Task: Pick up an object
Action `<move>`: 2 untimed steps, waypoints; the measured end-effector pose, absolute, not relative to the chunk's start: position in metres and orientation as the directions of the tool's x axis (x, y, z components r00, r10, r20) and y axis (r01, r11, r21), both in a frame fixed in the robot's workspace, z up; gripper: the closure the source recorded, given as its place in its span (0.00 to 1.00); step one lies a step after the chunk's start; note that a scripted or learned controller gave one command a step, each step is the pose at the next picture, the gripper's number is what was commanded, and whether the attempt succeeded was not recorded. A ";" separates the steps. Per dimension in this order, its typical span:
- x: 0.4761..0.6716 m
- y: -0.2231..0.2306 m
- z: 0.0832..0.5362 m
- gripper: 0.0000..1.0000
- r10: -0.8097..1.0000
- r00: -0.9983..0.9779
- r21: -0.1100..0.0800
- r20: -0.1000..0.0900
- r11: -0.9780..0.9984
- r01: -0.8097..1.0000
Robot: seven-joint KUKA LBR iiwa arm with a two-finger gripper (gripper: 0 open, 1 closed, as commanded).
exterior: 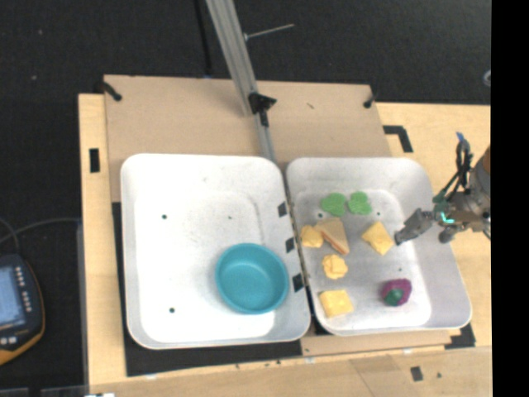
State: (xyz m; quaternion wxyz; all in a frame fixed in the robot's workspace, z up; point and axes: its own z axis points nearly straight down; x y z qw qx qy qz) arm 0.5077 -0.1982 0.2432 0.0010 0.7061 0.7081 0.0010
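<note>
The right bin [430, 190] holds several small foods: two green pieces [345, 203], a tan wedge [335, 235], yellow chunks [378, 238] [311, 236] [334, 265] [335, 303] and a purple piece [397, 292]. My gripper [426, 223] hangs over the bin's right side, just right of the yellow chunk by the bin's middle. One grey finger [409, 227] points left and down toward that chunk. Nothing shows between the fingers.
A blue bowl [251, 277] sits in the left bin [165, 188] near its front right corner. A slanted metal pole [235, 56] runs from the top of the view down to the gap between the bins. A handheld device [16, 300] lies at the far left.
</note>
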 end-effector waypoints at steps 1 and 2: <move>0.503 -0.192 0.185 0.00 1.000 0.000 -0.004 0.000 0.000 1.000; 0.503 -0.195 0.122 0.00 1.000 0.001 -0.005 0.000 -0.001 1.000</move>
